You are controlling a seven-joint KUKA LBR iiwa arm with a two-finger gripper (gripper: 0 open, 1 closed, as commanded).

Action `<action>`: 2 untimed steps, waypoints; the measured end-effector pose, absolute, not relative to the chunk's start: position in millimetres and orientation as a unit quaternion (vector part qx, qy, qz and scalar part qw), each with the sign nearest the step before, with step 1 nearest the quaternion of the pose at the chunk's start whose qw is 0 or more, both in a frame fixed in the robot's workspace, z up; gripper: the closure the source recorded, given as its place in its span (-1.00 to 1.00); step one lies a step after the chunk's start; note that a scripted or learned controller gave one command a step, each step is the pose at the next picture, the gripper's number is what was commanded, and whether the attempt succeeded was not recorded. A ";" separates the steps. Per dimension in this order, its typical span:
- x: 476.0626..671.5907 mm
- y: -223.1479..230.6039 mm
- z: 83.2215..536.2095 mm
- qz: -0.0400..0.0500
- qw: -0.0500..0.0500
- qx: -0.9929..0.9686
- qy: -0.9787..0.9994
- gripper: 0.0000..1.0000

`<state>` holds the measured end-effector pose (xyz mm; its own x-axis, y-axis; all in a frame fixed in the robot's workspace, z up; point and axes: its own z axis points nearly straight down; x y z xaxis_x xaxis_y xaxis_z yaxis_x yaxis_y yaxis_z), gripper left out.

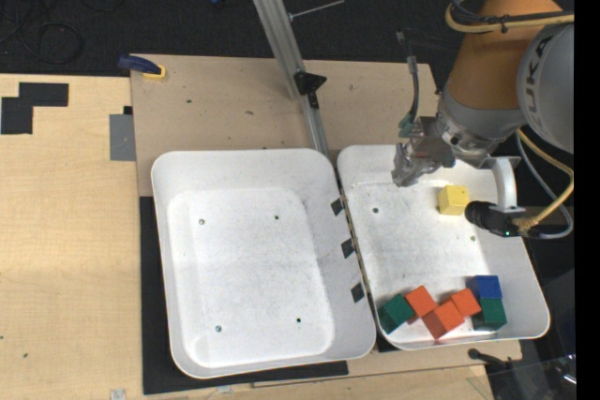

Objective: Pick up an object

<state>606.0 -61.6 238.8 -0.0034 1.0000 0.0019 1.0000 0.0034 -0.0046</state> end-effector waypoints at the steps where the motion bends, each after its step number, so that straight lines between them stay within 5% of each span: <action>1: 601.3 -9.0 226.3 0.001 0.003 -0.706 -0.708 1.00; 2: 602.0 47.4 224.1 0.001 0.002 -0.706 -0.709 1.00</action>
